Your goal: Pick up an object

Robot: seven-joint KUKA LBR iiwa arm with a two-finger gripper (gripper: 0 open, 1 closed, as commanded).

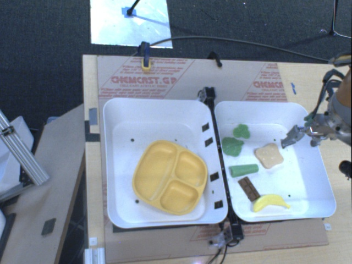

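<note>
The right bin [319, 202] holds several small items: two green leafy pieces [241, 131] [232, 146], a green cylinder [243, 170], a beige slice of toast [269, 155], a brown bar [249, 188] and a yellow banana [270, 203]. My gripper [303, 140] hangs over the right bin's upper right part, just right of and above the toast. It is open, one fingertip [290, 138] pointing toward the toast, and nothing lies between the fingers.
A yellow divided plate [170, 176] lies in the left bin [118, 125]. A black clipped divider [212, 147] runs between the bins. A cable [220, 40] crosses the dark floor behind the bench.
</note>
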